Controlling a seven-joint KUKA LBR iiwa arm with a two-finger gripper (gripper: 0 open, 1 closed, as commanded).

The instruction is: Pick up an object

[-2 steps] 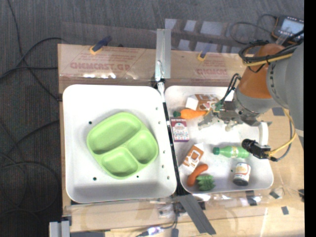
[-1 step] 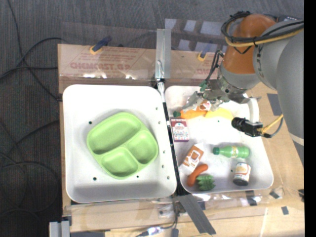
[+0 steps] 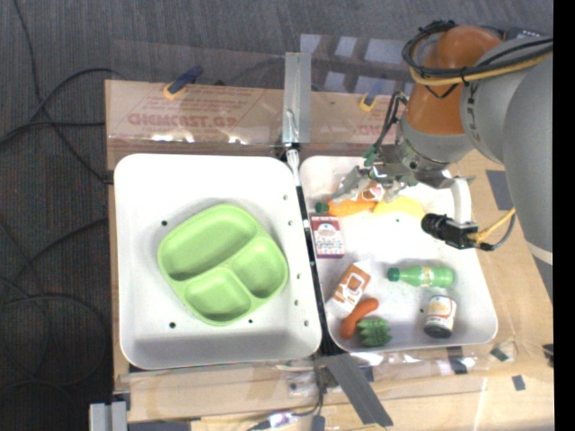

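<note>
We see the gripper (image 3: 371, 180) low at 12 o'clock in the right bin (image 3: 476, 330), over an orange and yellow object (image 3: 377, 207); we cannot tell its state. Toward 9 o'clock lies a red carton (image 3: 327, 237), at center an orange packet (image 3: 351, 285), at 6 a carrot (image 3: 363, 321), at 3 a green bottle (image 3: 421, 277), at 5 a can (image 3: 439, 314). The left bin (image 3: 144, 330) holds 1 green tray (image 3: 223, 263)

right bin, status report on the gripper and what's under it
Gripper low at right bin's far end. Over orange and yellow items, grasp unconfirmed. Bottle, can, carrot nearer, apart.
</note>
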